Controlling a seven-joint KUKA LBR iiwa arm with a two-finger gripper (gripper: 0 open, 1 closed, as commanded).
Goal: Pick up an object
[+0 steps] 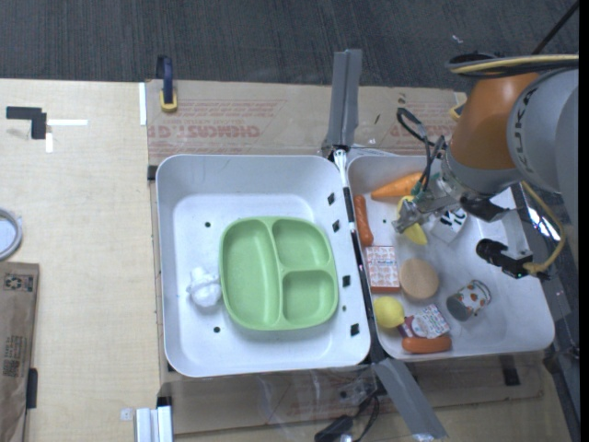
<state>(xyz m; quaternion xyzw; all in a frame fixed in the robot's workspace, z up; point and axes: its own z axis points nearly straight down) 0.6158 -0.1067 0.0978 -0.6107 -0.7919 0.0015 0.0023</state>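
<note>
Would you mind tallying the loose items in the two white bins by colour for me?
Orange: 3, carrot, stick, sausage
Yellow: 2, lemon, piece under the gripper
Green: 1, divided plate
White: 1, crumpled lump
Tan: 1, round bun
Total: 8

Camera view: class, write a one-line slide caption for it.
Grey arm's tool hovers over the toy-filled right white bin; green three-compartment plastic tray lies in the left.

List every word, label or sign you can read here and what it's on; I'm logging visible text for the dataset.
"KUKA", only partly seen, on the grey arm.
Red print, upside down, on the cardboard sheet behind the bins: too blurred to read.
Recycling-type symbol on the brown cardboard at far left.
Print on the small red-and-white packet in the right bin: too small to read.
</note>
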